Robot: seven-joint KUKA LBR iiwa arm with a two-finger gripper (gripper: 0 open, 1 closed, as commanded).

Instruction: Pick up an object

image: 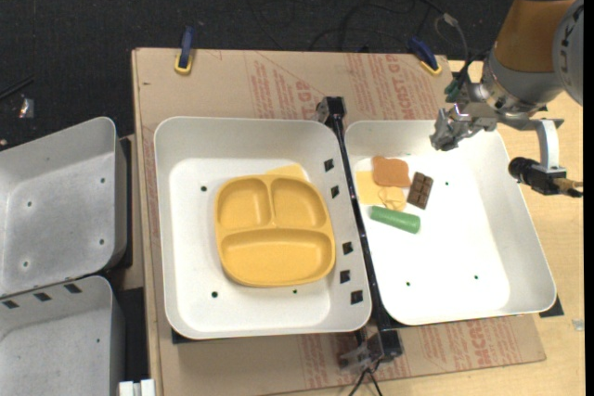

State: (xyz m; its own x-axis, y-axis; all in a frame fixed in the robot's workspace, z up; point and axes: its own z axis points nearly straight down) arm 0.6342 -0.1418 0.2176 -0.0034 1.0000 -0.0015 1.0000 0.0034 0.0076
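L bin (186, 292) w/ yellow tray (275, 232); R bin (483, 264) w/ green cylinder (395, 219); pincer (447, 134) state unclear.

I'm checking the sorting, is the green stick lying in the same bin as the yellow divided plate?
No. The green stick lies in the right bin, while the yellow divided plate sits in the left bin.

The arm (534, 32) is grey metal with a rounded orange band above the wrist, a thin yellowish ring looping over it, and a small dark-and-silver hand (447, 134).
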